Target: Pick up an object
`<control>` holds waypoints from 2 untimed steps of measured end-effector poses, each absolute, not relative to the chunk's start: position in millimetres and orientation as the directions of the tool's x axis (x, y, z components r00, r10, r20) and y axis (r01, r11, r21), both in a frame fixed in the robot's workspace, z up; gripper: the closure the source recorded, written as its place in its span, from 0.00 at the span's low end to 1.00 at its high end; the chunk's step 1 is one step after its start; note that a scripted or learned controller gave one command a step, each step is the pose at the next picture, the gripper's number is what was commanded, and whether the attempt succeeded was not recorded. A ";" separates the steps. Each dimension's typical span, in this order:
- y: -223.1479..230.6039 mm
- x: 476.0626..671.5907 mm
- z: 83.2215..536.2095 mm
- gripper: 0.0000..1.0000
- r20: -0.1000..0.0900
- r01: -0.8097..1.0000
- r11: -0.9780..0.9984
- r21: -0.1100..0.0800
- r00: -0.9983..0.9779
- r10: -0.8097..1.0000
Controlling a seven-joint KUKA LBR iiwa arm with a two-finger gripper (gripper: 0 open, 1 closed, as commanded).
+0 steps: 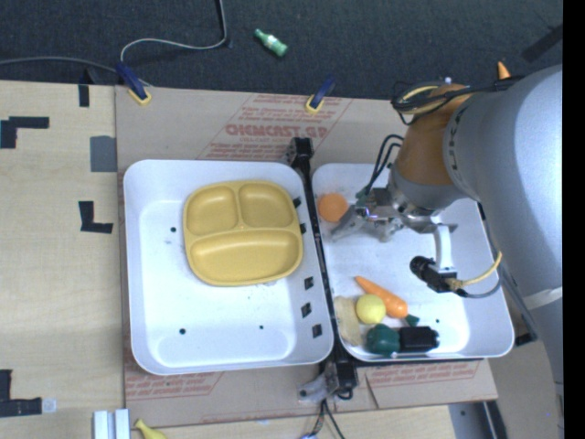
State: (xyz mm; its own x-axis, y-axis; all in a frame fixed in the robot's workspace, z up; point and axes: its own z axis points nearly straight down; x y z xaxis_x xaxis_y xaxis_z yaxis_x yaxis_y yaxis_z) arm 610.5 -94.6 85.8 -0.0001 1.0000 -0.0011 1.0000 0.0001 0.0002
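Cardboard bench (55, 273); left bin (146, 273): yellow tray (243, 231); right bin (475, 327): carrot (382, 294), maybe lemon (370, 310).

Left bin (151, 273): yellow tray (243, 230) fills its upper middle; near floor open.
Right bin (475, 332): carrot (381, 294), yellow ball (370, 310), dark objects (402, 339) crowd the near edge; orange ball (332, 208) by the divider.
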 end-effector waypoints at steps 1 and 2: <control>-95.0 611.0 95.6 1.00 -0.003 1.000 0.000 0.003 0.000 1.000; -94.9 610.9 95.5 0.00 -0.003 1.000 0.000 0.003 0.000 1.000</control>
